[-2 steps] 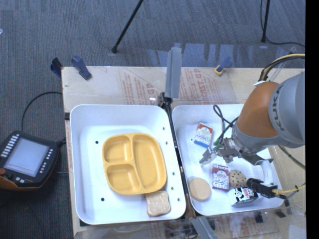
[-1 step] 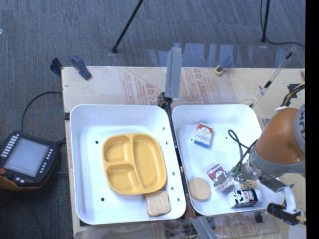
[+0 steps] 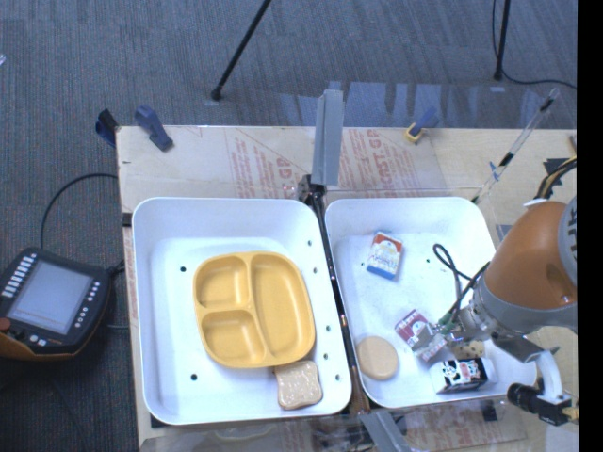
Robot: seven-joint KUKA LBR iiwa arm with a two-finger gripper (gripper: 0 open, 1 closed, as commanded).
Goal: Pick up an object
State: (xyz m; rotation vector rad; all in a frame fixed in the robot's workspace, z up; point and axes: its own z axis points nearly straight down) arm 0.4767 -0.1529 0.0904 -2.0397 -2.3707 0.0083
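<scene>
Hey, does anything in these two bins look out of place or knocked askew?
Only mildly. The toast slice lies on the left bin's floor beside the yellow divided plate, not in it. Nothing looks spilled or damaged.

Floor: dark grey ribbed carpet (image 3: 113,45), covers top & left of view. Two thin black tripod legs (image 3: 247,38) cross it, one slanting from top centre down-left to a foot, the other near vertical at upper right.

Bench: pale plywood top (image 3: 226,163) w/ red printed lettering, partly under a clear glossy sheet that reflects light nr the back edge. Blue clamp (image 3: 151,127) at back-left corner; small yellow & blue clamp (image 3: 421,126) on back edge, right of centre. Grey upright metal post (image 3: 328,139) at mid-bench.

Left of bench: black-framed handheld control pendant w/ grey screen (image 3: 49,299) on carpet, black cable looping up from it.

Light even, soft shadows.
</scene>
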